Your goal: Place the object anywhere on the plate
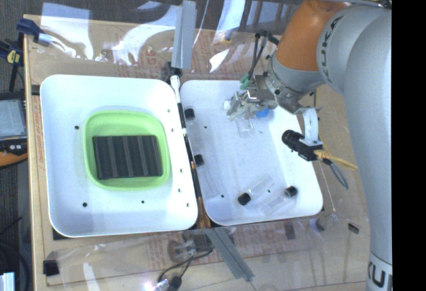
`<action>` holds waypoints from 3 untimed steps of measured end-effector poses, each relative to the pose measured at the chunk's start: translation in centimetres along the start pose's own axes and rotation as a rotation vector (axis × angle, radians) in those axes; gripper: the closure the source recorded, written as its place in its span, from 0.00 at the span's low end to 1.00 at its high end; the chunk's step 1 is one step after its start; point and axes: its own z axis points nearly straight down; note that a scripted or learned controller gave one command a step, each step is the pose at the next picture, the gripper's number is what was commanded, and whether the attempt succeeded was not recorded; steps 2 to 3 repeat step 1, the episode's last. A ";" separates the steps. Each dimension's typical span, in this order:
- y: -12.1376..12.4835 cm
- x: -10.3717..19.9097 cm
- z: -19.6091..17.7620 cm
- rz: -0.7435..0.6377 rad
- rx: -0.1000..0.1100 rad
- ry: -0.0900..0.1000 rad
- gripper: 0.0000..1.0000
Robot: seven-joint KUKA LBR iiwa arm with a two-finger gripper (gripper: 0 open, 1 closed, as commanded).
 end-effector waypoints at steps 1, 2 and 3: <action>0.0 0.0 0.0 0.000 0.000 0.000 0.00; 0.0 0.0 0.0 0.000 0.000 0.000 0.00; 0.0 0.0 0.0 0.000 0.000 0.000 0.00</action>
